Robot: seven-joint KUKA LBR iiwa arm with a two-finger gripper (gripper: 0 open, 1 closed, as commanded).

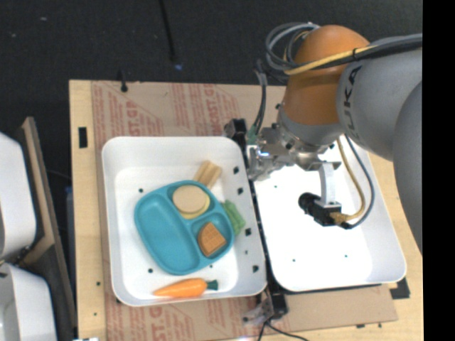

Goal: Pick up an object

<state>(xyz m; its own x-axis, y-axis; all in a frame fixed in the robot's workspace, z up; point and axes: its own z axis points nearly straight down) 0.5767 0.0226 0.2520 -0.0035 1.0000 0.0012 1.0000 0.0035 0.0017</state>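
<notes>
Blue tray (167, 236), carrot (183, 288) and wooden block (208, 172) in left bin (117, 190); arm (377, 98) above right bin (355, 261)

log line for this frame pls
gripper: over right bin, left edge | left bin: blue tray, carrot, wooden block | held object: none seen

Side by side on a pale counter (89, 261), a left bin (108, 212) and a right bin (320, 261), both shallow and white, rims just beside each other. Beneath them, brown cardboard (163, 112) printed in red, reaching to the far edge. Beyond, dark floor (85, 27) crossed by a thin black cable (168, 30). At far left, white blocks (14, 190) beside a slanted wooden strip (41, 190).
</notes>
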